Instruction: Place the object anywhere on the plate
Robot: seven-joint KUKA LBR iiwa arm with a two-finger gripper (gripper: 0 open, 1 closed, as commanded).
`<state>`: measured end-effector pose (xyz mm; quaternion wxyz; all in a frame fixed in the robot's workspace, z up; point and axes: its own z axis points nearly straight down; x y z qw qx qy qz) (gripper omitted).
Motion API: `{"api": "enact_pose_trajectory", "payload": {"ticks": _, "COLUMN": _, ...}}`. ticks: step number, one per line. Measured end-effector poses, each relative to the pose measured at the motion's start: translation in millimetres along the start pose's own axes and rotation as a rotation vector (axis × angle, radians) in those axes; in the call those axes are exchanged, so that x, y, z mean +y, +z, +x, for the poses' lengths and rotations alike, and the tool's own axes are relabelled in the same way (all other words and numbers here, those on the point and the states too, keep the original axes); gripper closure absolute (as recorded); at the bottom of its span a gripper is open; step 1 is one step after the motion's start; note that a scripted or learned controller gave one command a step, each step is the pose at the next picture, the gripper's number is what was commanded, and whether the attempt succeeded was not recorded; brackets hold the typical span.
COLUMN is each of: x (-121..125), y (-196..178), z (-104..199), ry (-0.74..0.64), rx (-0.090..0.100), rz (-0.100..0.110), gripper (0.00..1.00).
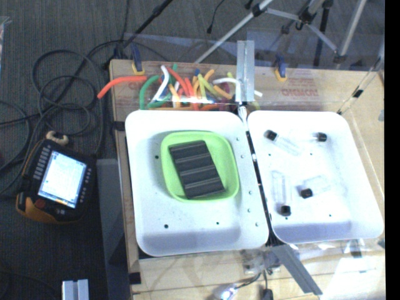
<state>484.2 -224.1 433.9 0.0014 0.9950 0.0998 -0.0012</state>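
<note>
A green plate (pixel 228 157) lies in the left white bin (pixel 187 227). A dark ribbed rectangular object (pixel 197 169) lies flat on the plate, covering most of its middle. In the right white bin (pixel 325 227) lie several clear vials with black caps: one at the upper left (pixel 280 140), one at the upper right (pixel 315 137), one standing lengthwise at the lower left (pixel 280 195), and one near the middle (pixel 311 187).
A bundle of coloured tubes (pixel 181 87) lies on the bench behind the bins. A metal post (pixel 246 74) rises between the bins at the back. A teach pendant (pixel 59 181) and black cables (pixel 56 80) lie on the floor at the left.
</note>
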Motion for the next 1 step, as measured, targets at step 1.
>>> {"api": "enact_pose_trajectory", "payload": {"ticks": 1, "x": 0.1, "y": 0.0, "z": -0.1, "ry": 0.000, "rx": 0.000, "rz": 0.000, "gripper": 0.00}}
